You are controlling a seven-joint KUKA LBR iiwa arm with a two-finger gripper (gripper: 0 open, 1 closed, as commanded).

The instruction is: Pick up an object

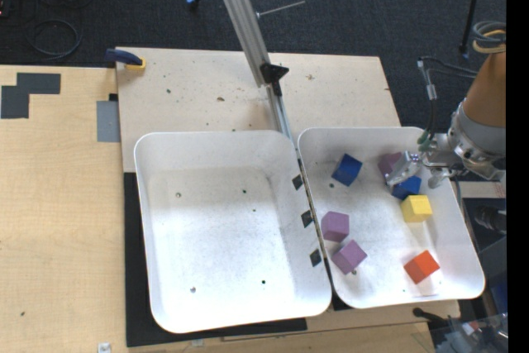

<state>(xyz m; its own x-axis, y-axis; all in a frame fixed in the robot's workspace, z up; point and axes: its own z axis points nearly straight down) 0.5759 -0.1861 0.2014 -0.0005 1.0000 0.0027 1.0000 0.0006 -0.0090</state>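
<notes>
The left bin (165, 178) was seen lying bare on the tabletop (58, 178), with the metal rail (248, 29) slanting down toward the divide between the two bins. In the right bin (463, 277), two purple blocks (335, 225) (349, 255) lay close together near the left wall, and a blue cube (348, 169) sat above them, well apart from the rest. Farther right, a purple block (389, 164) and a second blue cube (407, 188) were crowded just beside the gripper (403, 176), with a yellow cube (417, 207) just below and an orange cube (421, 266) nearer the front rim. The gripper was lowered among that cluster; whether the jaws were open, closed or gripping anything could not be told, since the pieces overlapped there.

The step in hand was judged to be the grasp on the second blue cube or its purple neighbour. It would be done well if the jaws were centred on one block alone, squared to its flat faces, and closed fully before any lift, so that the neighbour was not nudged or pinched along.
</notes>
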